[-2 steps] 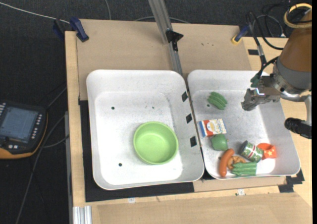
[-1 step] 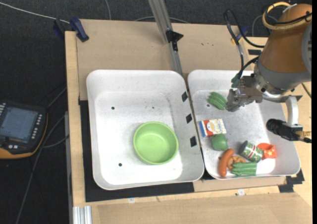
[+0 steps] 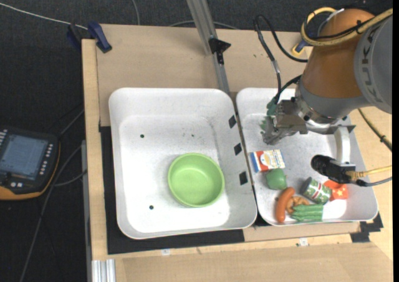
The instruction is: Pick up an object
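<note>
While my pincer (image 3: pixel 272 131) hangs low inside the right bin (image 3: pixel 249 103), I cannot tell how far it stands open, and nothing shows between its tips. Nearest candidate: the small carton (image 3: pixel 269 160), just below the pincer and apart from it. Judgement: centre over the carton, square to its narrow sides, descend straight, close only at depth. Beyond the carton lie a green ball (image 3: pixel 276 179), a sausage (image 3: pixel 284 201), a green can (image 3: pixel 316 190), some green beans (image 3: pixel 308 213) and a red piece (image 3: pixel 340 191), crowded together. To the pincer's left, the left bin (image 3: pixel 124 107) holds one green bowl (image 3: pixel 196 179), upright.
</note>
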Controlling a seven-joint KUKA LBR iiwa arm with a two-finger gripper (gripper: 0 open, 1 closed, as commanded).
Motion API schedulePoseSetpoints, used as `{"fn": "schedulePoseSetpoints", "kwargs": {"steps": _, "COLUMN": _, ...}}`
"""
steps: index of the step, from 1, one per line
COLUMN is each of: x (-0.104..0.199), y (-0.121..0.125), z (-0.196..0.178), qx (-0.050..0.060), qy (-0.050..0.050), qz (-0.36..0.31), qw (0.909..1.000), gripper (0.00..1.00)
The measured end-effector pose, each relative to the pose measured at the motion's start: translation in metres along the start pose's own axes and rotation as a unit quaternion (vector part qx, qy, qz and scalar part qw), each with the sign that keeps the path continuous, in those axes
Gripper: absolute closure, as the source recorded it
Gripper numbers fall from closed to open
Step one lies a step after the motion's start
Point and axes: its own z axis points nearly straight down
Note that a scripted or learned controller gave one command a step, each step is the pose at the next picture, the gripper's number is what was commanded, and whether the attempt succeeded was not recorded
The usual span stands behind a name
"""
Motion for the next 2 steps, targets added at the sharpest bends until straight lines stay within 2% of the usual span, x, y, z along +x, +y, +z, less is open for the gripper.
{"fn": "schedulePoseSetpoints", "kwargs": {"steps": 1, "x": 0.05, "y": 0.013, "z": -0.001, "qx": 0.0, "qy": 0.0, "qz": 0.0, "qw": 1.0, "gripper": 1.0}}
{"fn": "schedulePoseSetpoints", "kwargs": {"steps": 2, "x": 0.109, "y": 0.007, "z": 0.001, "qx": 0.0, "qy": 0.0, "qz": 0.0, "qw": 1.0, "gripper": 1.0}}
